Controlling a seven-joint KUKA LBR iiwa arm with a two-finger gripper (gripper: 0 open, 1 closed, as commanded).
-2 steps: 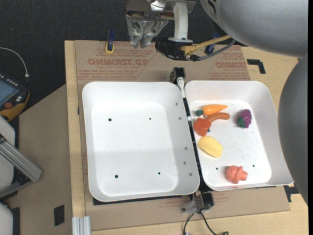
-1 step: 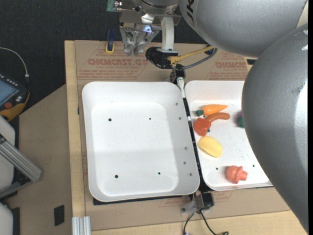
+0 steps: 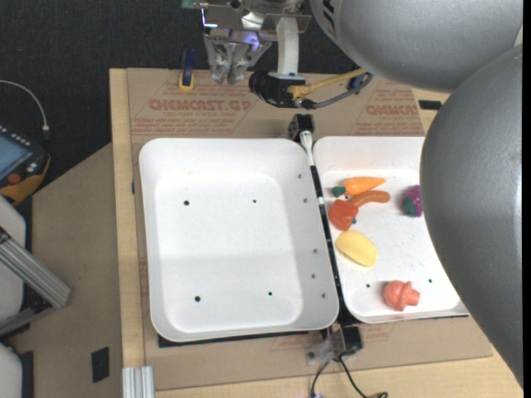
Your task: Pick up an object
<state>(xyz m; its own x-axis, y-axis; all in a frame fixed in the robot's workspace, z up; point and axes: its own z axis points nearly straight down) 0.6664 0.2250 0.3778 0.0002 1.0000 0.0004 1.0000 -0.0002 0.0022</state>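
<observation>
Camera view: hand [image 3: 229,71] sits high at 12 o'clock, past the far rim of the left bin [image 3: 166,222], over the cardboard-covered counter [image 3: 133,106]; can't tell its state, nothing visibly in it. Objects are all in the right bin [image 3: 373,305]: carrot [image 3: 362,185] at its 11 o'clock, orange sausage-like piece [image 3: 371,197] just below, red tomato-like piece [image 3: 342,215] touching that, yellow lemon-like piece [image 3: 358,248] near centre, purple item [image 3: 411,200] at 2 o'clock partly behind the arm, pink-red piece [image 3: 401,294] at 6 o'clock.
</observation>
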